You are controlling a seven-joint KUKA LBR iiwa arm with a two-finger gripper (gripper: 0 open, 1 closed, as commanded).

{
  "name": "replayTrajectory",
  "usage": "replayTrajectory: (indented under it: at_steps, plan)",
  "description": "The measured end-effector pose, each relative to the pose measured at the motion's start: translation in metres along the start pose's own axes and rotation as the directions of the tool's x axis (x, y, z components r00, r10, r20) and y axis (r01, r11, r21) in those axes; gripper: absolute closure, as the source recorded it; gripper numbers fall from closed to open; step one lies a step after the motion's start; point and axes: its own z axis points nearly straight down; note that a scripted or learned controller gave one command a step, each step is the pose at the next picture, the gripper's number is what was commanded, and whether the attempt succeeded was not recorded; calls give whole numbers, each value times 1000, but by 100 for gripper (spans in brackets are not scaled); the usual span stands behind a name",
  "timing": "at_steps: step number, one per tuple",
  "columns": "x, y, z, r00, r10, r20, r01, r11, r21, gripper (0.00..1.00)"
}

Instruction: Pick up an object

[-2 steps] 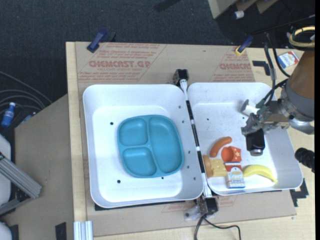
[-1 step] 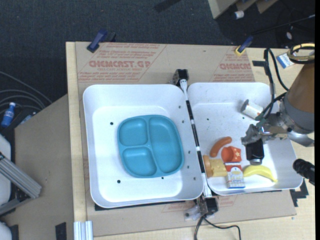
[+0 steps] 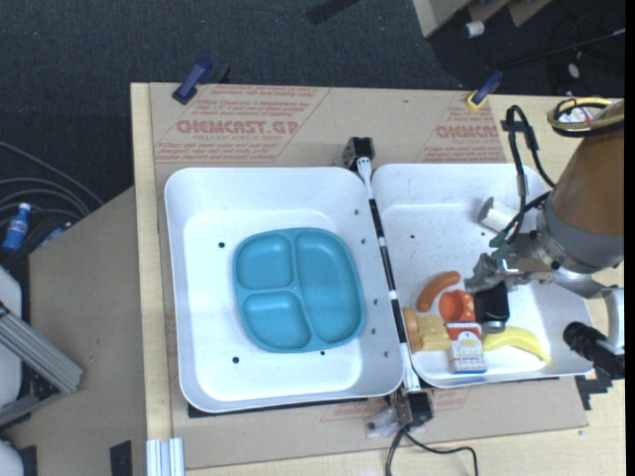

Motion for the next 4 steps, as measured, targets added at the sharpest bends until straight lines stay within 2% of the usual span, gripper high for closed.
replayTrajectory:
  at_steps: [1,2,3,4]
  plan:
    - [13,0,-17,1000,0,1,0,1000,-3,100]
    - [-6,0,0,1000,1,0,-1,1000,0,100]
    - [-19,62,-15,1000,0,2,0,1000,-4,100]
    - [46,38,-42,1000,-1,0,1,1000,-1,100]
